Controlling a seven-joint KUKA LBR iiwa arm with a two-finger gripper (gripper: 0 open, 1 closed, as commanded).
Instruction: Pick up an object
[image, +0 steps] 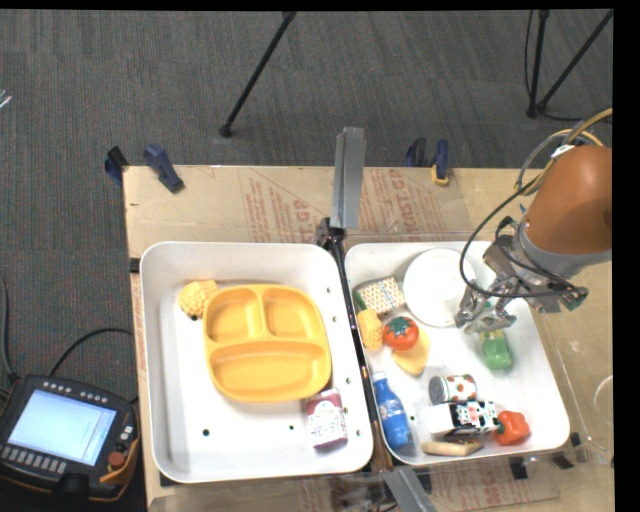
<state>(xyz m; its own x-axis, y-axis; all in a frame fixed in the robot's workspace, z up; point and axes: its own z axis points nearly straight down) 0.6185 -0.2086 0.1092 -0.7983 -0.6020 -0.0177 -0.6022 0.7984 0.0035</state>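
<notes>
My gripper (487, 318) hangs over the right bin (555, 400), at the right edge of a white plate (432, 285). Its fingers look open, with nothing between them. A small green object (497, 353) lies just below the fingertips. Further left in this bin are a red tomato (401, 333), a yellow banana (414, 359), a waffle-patterned piece (380, 293) and a blue bottle (391, 410). Along the front lie a small can (453, 388), a cow-patterned carton (466, 416), a red pepper (511, 428) and a tan stick (450, 448).
The left bin (170, 400) holds a yellow divided plate (267, 340), a yellow corn piece (196, 296) and a pink box (325, 420). A metal divider post (348, 185) stands between the bins at the back. A teach pendant (62, 430) lies on the floor at lower left.
</notes>
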